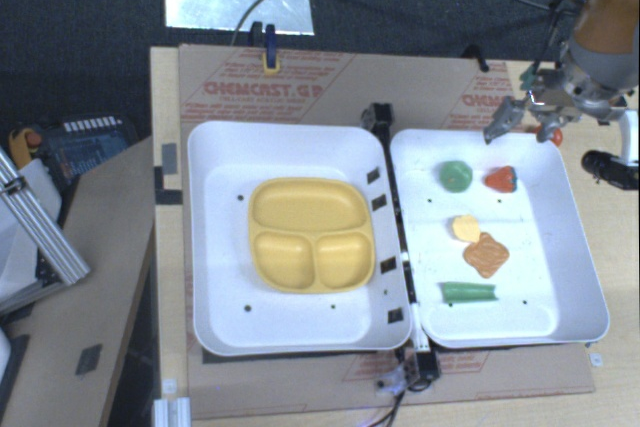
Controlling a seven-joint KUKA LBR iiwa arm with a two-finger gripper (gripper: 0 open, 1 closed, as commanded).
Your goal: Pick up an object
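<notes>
The jaws stand apart with nothing between them, up over the far edge of the right bin [580, 245], and the gripper [524, 120] hangs from the grey arm [600, 35] that comes in from the right. The closest thing to the jaws is a small red piece [501, 179], a little below them inside that bin. Just beside it sits a green ball [456, 175]. Farther down lie a little yellow piece [465, 228] touching a brown cookie shape [487, 255], and then a flat green stick [468, 292] near the front. Any of these could be the thing to pick up. The trouble may be that they are all small and low, so the jaws might close on air or just push a piece away. The ball looks like it could roll. The yellow piece and the cookie shape touch, so grabbing one may drag the other. The jaws might also bump the bin wall, as they are right above it. The left bin [215, 215] holds a yellow tray [305, 235], well apart from the jaws.
</notes>
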